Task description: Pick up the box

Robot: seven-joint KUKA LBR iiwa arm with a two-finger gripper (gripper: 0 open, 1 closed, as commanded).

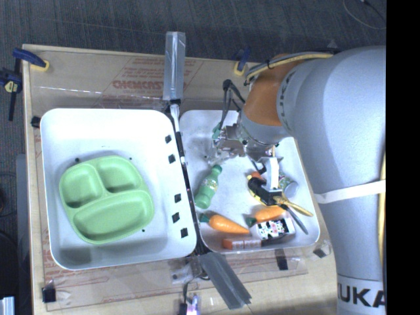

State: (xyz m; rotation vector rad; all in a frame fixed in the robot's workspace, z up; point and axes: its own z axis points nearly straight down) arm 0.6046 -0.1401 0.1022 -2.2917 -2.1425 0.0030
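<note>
We judge ourselves still approaching: the box [273, 228] lies at the right bin's [197, 126] five o'clock corner, beside the carrot [225, 224], so the gripper [228, 146], near eleven o'clock, must cross over.

Divided plate [105, 199] pale green; bins [49, 133] white; bottle [207, 188] green, white cap; carrot [226, 224] orange; box [273, 228] black-and-white patterned; arm [341, 143] grey, orange band.

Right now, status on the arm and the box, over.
Gripper low over right white bin, near its far side. Small patterned box at bin's near edge, untouched. Orange carrot, green bottle and other clutter nearby.
</note>
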